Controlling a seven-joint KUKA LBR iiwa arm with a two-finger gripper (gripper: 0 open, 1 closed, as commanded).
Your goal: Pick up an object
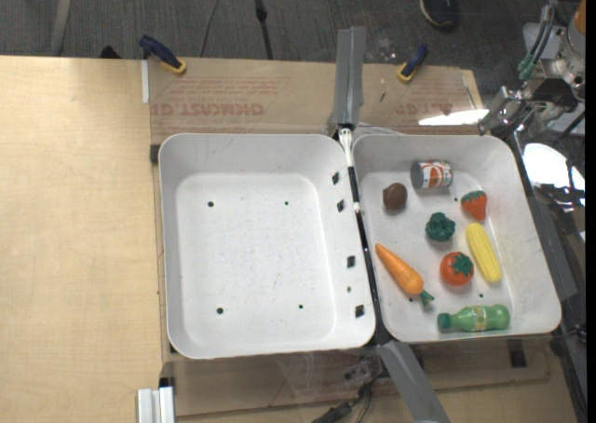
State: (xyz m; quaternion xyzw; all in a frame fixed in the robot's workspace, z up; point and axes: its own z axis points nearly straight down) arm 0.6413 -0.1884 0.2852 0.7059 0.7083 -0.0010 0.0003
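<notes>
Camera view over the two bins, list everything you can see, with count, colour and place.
shallow plastic bins: 2, white, side by side on the bench
toy carrot: 1, orange, right bin, near its left wall
toy corn cob: 1, yellow, right bin
toy tomato: 1, red, beside the corn
toy broccoli: 1, green, right bin centre
toy strawberry: 1, red, above the corn
small can: 1, red-white, far end
brown ball: 1, left of the can
plastic bottle: 1, green, near edge
clamps: 2, blue-yellow, bench back
robot arm: 1, grey, upper right
</notes>
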